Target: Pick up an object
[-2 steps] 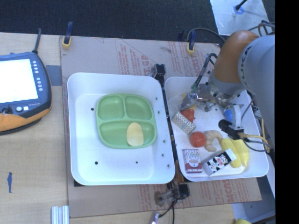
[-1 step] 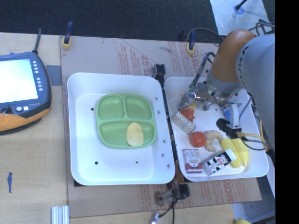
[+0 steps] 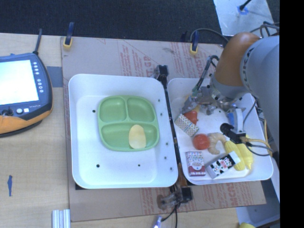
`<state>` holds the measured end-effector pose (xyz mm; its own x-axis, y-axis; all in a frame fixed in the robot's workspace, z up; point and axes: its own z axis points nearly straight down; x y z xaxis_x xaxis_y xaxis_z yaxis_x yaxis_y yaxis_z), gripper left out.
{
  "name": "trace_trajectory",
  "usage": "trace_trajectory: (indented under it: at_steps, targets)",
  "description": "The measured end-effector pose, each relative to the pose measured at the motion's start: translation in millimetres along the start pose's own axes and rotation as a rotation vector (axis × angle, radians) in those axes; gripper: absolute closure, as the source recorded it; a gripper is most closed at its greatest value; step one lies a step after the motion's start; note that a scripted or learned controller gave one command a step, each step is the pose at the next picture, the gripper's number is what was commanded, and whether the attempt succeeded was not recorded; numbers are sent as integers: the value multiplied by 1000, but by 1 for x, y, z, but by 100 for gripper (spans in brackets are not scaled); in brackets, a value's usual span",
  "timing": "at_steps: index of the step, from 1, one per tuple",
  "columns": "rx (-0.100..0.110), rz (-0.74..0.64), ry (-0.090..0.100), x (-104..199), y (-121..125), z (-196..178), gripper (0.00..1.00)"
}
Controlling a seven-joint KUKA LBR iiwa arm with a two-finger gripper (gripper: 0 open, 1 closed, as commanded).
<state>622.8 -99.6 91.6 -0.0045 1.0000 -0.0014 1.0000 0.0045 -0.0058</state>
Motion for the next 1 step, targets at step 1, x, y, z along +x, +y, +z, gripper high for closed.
trace_trajectory:
  at_steps: [1]
  targets:
    - [1,-1,0,-1,0,-10,100]
